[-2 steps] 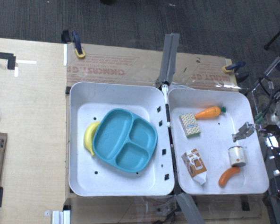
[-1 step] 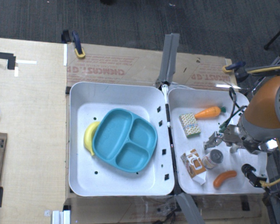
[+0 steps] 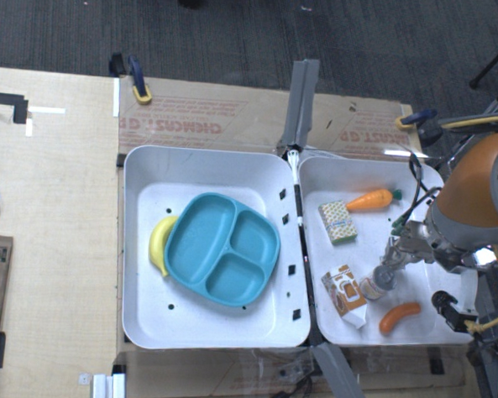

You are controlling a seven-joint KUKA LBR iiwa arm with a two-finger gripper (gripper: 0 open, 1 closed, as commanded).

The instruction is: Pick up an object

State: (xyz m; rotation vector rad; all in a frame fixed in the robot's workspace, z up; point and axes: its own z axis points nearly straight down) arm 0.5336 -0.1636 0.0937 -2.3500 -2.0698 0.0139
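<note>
We count two white bins: the left bin [image 3: 136, 254] holds one blue divided plate [image 3: 221, 249] over one banana [image 3: 159, 243]. The right bin [image 3: 325, 329] holds one carton [image 3: 344, 294], one carrot [image 3: 370, 200], one sponge [image 3: 338, 221] and one sausage [image 3: 400, 317]. The gripper [image 3: 382, 279] sits low beside the carton; its opening we cannot tell.

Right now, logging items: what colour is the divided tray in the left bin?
Light blue tray, clear in the camera view.

blue tray [image 3: 221, 249], yellow banana [image 3: 157, 243], orange carrot [image 3: 369, 200]
</note>
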